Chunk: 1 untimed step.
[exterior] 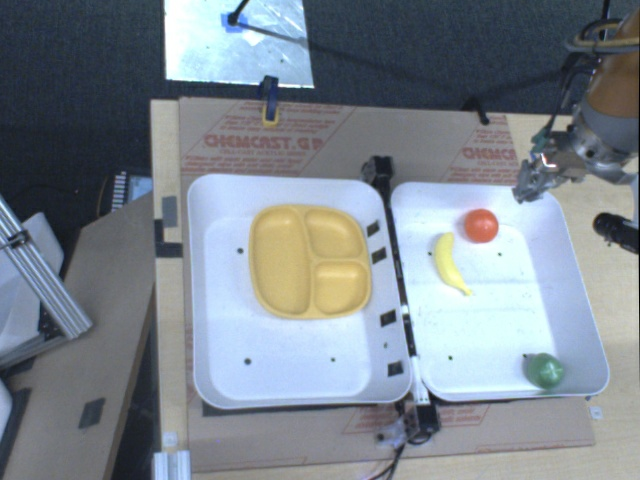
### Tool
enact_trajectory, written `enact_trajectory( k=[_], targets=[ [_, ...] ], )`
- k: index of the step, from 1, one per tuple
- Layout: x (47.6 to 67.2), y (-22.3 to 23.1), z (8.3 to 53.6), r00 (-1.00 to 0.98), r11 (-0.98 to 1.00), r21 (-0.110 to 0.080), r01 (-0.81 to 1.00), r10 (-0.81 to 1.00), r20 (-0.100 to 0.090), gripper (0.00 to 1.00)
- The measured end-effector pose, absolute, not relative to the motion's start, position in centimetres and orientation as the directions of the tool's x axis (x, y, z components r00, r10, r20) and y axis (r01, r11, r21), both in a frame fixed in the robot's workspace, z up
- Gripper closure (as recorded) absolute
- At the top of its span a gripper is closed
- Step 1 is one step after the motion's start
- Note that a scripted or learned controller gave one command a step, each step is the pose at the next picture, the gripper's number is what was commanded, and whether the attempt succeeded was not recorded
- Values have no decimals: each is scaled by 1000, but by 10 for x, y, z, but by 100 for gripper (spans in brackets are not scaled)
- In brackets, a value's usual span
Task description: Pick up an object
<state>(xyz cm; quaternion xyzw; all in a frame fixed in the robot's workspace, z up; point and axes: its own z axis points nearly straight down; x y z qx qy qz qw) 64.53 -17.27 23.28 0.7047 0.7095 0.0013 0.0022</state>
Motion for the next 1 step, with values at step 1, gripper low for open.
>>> enact_trajectory(
  k=[1],
  targets=[
    [638,-125,233,-9,9,1,1000,1000,1,100]
  ],
)
